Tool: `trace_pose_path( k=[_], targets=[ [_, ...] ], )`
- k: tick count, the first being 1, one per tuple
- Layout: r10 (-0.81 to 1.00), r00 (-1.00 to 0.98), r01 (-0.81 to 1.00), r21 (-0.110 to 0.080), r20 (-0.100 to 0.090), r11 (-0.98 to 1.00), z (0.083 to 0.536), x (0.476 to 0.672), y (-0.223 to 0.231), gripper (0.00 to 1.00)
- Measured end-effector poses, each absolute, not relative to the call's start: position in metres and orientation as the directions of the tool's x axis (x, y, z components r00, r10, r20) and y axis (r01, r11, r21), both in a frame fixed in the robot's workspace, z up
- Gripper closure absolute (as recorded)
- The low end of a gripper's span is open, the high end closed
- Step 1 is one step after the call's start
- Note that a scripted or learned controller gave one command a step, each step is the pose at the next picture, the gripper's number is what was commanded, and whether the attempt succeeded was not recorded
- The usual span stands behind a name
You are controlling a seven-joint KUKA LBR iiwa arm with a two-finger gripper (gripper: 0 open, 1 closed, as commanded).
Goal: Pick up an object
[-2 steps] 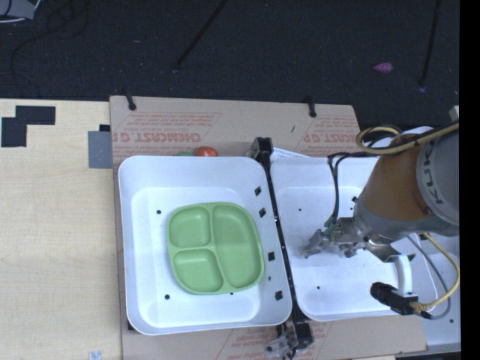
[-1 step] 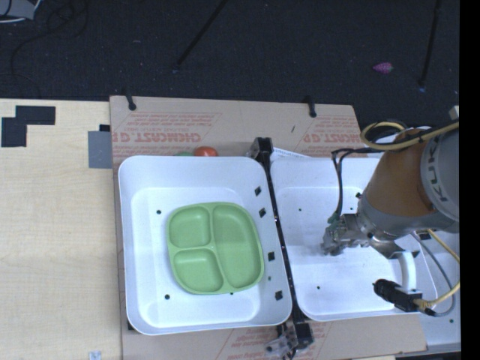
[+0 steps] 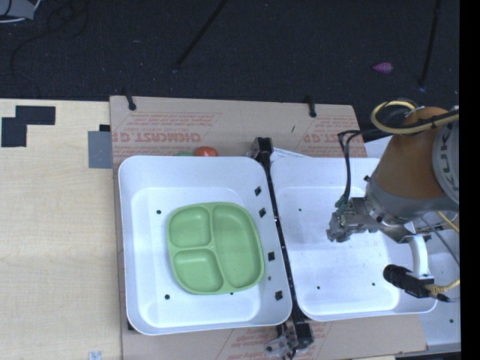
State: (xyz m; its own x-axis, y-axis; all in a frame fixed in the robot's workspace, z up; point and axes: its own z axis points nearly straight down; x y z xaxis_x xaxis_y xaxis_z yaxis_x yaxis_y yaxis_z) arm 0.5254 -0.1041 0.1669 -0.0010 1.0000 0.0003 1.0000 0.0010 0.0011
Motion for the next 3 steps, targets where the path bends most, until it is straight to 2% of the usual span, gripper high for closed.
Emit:
trace_pose_path(
  k=[2,3],
  targets=[
    [1.0,0.0,1.0,0.0,0.0,0.0,0.246,0.523,-0.101,1.0],
    [1.0,-0.004,1.0,-0.002,0.002,0.004,0.251,0.53,-0.049,1.0]
  ],
)
